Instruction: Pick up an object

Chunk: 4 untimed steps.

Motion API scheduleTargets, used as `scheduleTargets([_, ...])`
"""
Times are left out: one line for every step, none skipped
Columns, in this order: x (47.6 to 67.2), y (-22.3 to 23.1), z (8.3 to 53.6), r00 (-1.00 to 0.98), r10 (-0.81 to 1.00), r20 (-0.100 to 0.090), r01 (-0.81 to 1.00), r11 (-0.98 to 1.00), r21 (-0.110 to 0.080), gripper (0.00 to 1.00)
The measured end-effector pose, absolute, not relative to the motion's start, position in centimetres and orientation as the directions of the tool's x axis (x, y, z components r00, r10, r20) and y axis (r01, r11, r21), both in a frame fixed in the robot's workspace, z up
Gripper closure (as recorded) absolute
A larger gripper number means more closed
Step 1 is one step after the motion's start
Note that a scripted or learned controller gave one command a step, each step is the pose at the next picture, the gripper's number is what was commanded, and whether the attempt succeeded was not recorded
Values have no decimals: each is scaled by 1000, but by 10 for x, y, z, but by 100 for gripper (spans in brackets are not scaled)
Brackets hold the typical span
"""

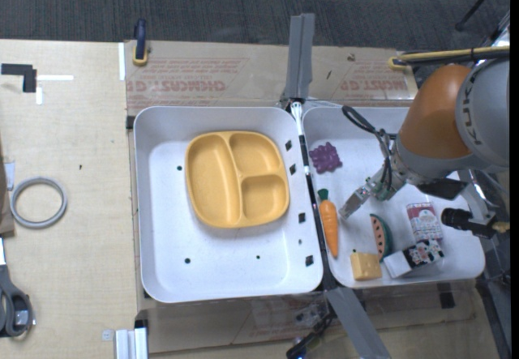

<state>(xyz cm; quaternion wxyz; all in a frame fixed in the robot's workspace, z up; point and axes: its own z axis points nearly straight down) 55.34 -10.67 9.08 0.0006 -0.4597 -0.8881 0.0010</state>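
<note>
Rightward, bin (369, 118) holds carrot (328, 225), grapes (326, 157) (purple), cheese (366, 266).

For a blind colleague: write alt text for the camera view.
The arm's gripper hangs over the right bin, near a toy carrot, watermelon slice, cheese wedge and purple grapes. The left bin holds a yellow divided plate.

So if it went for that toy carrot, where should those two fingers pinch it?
Probably across the orange body's middle, coming straight down. The carrot lies flat in the right bin, lengthwise along the wall between the bins, green top pointing away from the camera. That wall crowds one side, so the finger there has little room. The gripper hangs close beside it.
</note>
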Motion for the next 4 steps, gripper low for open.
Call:
scheduleTargets([479, -130, 91, -563, 826, 0, 826, 563, -1, 0])
scheduleTargets([480, -131, 100, -563, 826, -1, 826, 563, 0, 100])
scheduleTargets([490, -9, 191, -377, 926, -1, 926, 377, -1, 100])
scheduleTargets([556, -12, 213, -80, 997, -3, 997, 80, -4, 100])
